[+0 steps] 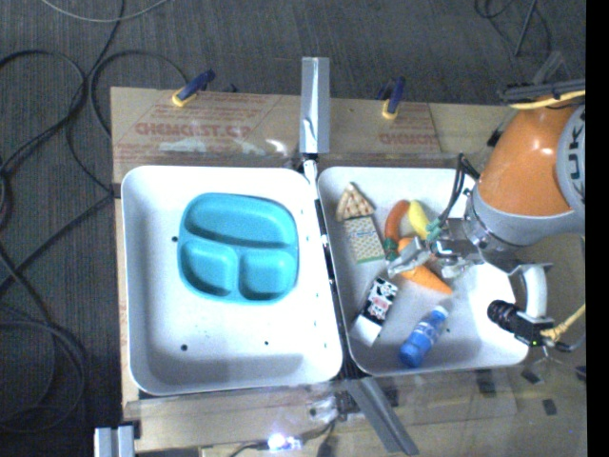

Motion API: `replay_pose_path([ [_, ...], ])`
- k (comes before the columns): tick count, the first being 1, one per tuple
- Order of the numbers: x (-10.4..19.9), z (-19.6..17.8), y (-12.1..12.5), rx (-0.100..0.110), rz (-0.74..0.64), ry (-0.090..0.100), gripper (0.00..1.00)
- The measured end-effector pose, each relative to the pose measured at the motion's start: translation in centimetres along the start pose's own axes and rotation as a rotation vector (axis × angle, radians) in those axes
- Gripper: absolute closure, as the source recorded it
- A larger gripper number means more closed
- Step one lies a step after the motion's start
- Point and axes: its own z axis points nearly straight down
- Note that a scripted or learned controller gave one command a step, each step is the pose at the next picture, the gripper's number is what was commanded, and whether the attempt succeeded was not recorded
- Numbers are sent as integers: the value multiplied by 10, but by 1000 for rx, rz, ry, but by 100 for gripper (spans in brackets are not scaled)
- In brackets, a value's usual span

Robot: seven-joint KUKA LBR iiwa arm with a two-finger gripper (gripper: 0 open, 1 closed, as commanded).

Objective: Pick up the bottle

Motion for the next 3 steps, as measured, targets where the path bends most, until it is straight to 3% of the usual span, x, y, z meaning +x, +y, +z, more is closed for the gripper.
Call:
replay_pose_path([
  [1,-7,85,-20,-15,-25,1,0],
  [2,-48,95,-7,-44,-53,12,0],
  [3,-51,95,-5,-53,-111,5,0],
])
